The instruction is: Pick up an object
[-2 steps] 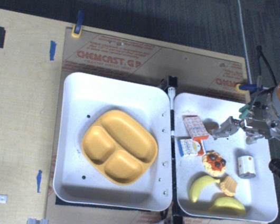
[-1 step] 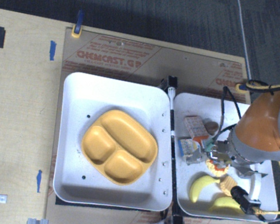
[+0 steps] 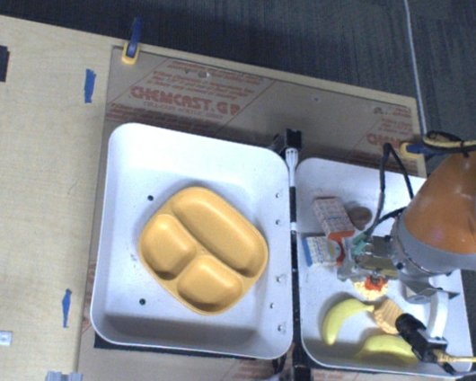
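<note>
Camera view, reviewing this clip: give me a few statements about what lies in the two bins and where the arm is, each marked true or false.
1. The yellow divided tray lies in the left bin. True.
2. Two bananas lie in the left bin. False: both lie in the right bin, near its front edge.
3. The arm reaches over the right bin. True.
4. The yellow divided tray has five compartments. False: it has three.
5. A small printed box lies in the right bin. True.
</note>
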Robot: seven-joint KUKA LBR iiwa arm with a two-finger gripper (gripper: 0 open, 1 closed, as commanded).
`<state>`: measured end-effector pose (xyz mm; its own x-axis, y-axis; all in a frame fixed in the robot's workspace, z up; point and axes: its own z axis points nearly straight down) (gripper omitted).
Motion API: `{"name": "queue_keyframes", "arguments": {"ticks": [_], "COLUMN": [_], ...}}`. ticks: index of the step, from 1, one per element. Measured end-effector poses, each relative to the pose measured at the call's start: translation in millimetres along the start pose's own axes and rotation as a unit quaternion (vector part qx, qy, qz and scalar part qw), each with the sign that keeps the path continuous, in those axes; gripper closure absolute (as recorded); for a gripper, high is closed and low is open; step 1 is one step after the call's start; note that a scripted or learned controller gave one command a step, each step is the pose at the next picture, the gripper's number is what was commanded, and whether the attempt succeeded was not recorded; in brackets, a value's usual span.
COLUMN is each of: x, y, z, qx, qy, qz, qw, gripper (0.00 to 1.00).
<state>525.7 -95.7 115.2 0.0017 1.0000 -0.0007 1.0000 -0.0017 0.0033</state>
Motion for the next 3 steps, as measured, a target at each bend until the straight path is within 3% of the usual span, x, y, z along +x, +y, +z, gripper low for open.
{"name": "queue_keyframes", "arguments": {"ticks": [1,2,3], "x": [0.0,-0.8,-1.4], "y": [0.0,-42.5,-40.4], "z": [0.1,29.0,18.1], "qx": [0.000,0.000,-0.004], "qy": [0.000,0.001,-0.001], "qz": [0.000,-0.001,0.000], "qw": [1.0000,1.0000,1.0000], "gripper": [0.00,0.00,1.00]}}
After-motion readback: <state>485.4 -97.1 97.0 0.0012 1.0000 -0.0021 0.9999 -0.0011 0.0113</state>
